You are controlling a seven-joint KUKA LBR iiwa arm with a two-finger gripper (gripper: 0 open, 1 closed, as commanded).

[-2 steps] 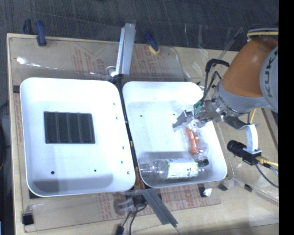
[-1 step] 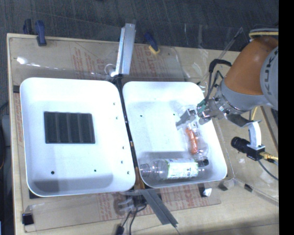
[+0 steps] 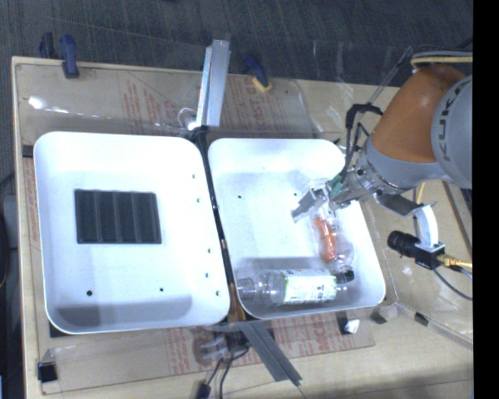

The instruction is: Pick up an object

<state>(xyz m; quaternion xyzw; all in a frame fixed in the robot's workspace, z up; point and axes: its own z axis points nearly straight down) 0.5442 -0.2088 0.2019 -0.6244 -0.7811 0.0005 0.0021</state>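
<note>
2 objects lie in the right bin [image 3: 258,160]: we see a clear bottle [image 3: 295,288] along its front edge and an orange item [image 3: 327,238] near its right edge. The claw [image 3: 316,202] hangs just above the orange item; nothing is lifted yet.

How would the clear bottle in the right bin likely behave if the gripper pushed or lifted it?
The bottle lies on its side, so it would probably roll. It looks like thin clear plastic, so likely light and slippery to grip.
</note>
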